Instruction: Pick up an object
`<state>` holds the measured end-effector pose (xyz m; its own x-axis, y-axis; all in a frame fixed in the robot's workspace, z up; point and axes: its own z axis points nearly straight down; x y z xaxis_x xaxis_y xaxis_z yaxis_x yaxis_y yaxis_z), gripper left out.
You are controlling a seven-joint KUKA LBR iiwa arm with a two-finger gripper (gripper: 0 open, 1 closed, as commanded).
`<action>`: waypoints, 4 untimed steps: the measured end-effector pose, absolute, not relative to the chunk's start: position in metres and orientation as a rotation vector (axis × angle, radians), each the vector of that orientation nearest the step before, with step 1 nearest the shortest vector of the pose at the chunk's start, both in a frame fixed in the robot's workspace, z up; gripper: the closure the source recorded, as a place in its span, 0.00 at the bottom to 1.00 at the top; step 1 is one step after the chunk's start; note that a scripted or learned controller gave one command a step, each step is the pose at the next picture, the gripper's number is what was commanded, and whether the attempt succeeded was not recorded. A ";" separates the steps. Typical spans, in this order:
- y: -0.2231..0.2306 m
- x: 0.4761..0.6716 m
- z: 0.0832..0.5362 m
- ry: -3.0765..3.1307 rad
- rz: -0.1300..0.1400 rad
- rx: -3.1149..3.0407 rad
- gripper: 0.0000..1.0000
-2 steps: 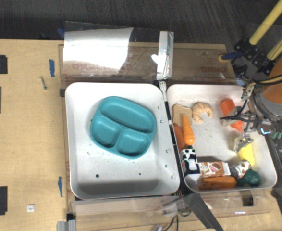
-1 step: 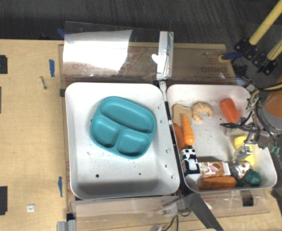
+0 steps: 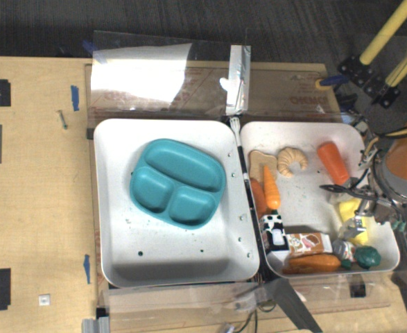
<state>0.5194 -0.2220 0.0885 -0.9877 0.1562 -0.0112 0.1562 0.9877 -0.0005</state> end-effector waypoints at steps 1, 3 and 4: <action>-0.220 0.506 0.089 3.104 0.003 0.391 0.00; -0.217 0.495 0.089 3.087 0.010 0.519 0.00; -0.183 0.508 0.089 3.039 -0.031 0.743 0.00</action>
